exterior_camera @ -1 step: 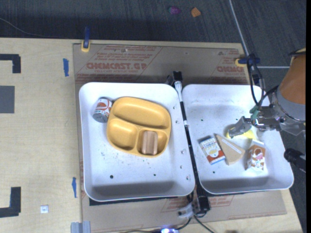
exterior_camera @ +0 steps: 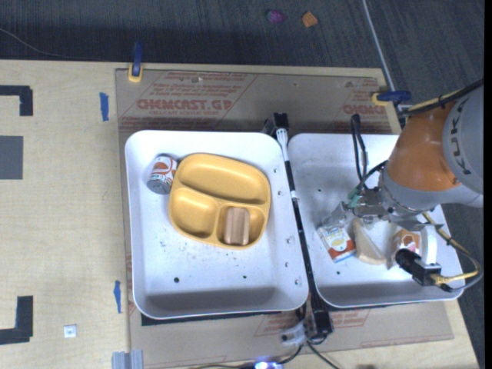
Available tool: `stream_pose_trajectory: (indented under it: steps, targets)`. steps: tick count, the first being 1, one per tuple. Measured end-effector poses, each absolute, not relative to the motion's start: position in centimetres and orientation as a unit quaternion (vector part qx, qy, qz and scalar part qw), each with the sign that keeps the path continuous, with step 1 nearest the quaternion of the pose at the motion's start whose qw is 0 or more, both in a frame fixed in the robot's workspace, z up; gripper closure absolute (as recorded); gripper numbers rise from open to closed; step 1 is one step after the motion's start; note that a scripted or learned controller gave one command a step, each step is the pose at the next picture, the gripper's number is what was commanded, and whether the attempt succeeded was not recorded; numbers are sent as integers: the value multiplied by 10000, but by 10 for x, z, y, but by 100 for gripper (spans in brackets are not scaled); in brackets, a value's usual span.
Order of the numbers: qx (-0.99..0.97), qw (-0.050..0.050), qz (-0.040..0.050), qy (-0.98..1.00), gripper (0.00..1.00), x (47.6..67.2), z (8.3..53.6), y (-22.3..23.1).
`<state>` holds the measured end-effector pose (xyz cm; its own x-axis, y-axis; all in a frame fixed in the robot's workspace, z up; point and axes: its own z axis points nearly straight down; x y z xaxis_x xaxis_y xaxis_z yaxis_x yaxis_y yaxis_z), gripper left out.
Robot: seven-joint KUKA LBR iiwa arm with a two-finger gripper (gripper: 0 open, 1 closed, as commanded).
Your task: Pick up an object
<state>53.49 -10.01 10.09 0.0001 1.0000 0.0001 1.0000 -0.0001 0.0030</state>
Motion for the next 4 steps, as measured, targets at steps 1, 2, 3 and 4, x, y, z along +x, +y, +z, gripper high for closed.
stream_pose_trajectory:
  steps: [1,2,3,4]
  targets:
    - [7071,74,62,7071,0,491,90,-99]
    - [7094,158,49,7046,100,492,102,-106]
    - [7068,5,7,7074,100,480,185,-43]
    - [7066,5,9,7076,100,480,185,-15]
